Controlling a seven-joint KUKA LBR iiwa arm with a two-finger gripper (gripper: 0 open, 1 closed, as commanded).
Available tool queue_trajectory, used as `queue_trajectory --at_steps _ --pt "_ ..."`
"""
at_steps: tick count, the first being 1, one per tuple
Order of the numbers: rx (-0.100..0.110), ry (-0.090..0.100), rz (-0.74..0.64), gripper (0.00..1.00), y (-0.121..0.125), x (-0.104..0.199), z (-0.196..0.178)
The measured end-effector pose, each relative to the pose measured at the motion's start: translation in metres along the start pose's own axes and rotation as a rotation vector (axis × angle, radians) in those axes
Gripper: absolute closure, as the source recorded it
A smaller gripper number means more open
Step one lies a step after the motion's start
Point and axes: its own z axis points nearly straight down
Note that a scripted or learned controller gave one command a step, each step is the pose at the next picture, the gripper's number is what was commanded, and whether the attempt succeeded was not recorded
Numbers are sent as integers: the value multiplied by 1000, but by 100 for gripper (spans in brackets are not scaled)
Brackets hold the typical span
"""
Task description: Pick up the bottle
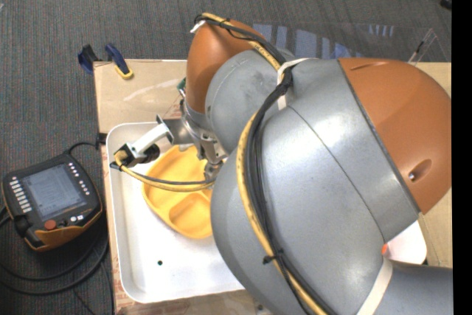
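Reach looks deliberate to me: the arm (pixel 317 181) comes in from the right and folds its big grey elbow over the yellow dish (pixel 181 206), probably so the wrist can point straight down into the white bin (pixel 147 269) that the dish lies in. That steep pose makes sense for a top-down grab in a shallow bin, since the walls leave little room to come in sideways. The gripper (pixel 212 161) sits right at the dish's upper edge, touching or just above it, I can't say which. Whether it's spread or closed, or has anything in it, I honestly can't tell, because the wrist blocks it. Same goes for the bottle: I can't make out where it is, and my guess is it's tucked under the arm beside the dish. A white bracket (pixel 140 147) with a yellow cable sticks out past the dish's upper left. A teach pendant (pixel 50 197) lies on the floor well left of the dish.
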Motion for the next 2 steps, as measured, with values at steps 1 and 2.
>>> queue_trajectory --at_steps 1,2 --pt "-2 5 -272 0 -54 16 52" --pt "0 -5 -683 0 -51 25 56"
